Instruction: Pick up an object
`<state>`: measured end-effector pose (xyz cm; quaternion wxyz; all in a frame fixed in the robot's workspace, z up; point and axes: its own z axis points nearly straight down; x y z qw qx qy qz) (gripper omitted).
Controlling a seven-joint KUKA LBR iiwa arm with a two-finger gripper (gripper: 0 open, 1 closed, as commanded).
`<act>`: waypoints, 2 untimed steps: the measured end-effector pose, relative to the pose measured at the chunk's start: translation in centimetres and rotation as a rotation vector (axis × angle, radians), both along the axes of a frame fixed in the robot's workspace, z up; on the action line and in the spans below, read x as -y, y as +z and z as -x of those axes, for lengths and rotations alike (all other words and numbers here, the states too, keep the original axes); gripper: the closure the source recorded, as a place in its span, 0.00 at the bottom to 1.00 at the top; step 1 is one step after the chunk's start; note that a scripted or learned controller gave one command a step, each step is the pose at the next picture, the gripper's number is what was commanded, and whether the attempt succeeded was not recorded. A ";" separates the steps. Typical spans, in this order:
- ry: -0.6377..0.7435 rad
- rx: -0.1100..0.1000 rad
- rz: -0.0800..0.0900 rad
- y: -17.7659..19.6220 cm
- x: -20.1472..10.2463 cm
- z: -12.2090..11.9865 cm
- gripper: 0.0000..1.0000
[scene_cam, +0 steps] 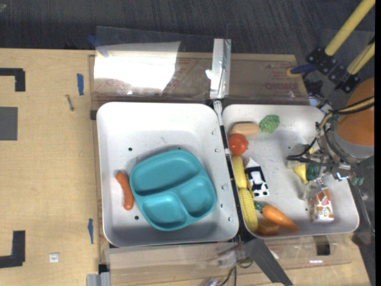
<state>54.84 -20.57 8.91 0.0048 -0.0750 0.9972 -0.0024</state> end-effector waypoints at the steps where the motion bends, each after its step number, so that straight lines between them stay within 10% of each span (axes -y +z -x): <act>1: -0.029 0.003 -0.002 0.0 -1.7 2.4 0.00; 2: -0.028 0.017 0.000 1.3 -1.7 1.9 1.00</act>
